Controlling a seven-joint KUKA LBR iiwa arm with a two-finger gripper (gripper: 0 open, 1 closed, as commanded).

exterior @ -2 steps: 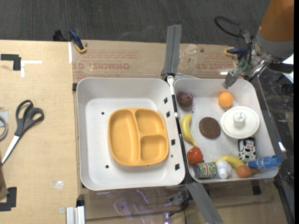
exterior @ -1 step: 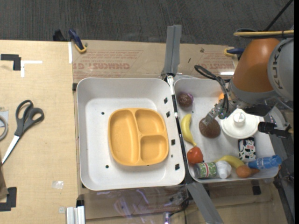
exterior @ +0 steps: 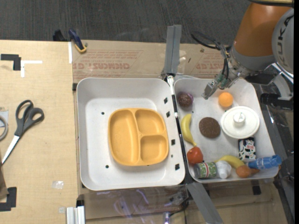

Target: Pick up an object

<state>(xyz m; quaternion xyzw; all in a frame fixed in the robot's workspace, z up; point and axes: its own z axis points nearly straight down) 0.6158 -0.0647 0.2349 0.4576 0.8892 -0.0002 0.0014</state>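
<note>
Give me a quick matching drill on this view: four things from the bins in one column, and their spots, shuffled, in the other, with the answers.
Things:
1. yellow divided tray
2. orange ball
3. tomato
4. blue bottle

Places:
A. near right corner of the right bin
B. middle of the left bin
C. far part of the right bin, beside the gripper
D. along the right bin's left wall, just nearer than the banana

Pairs: 1-B, 2-C, 3-D, 4-A
</note>
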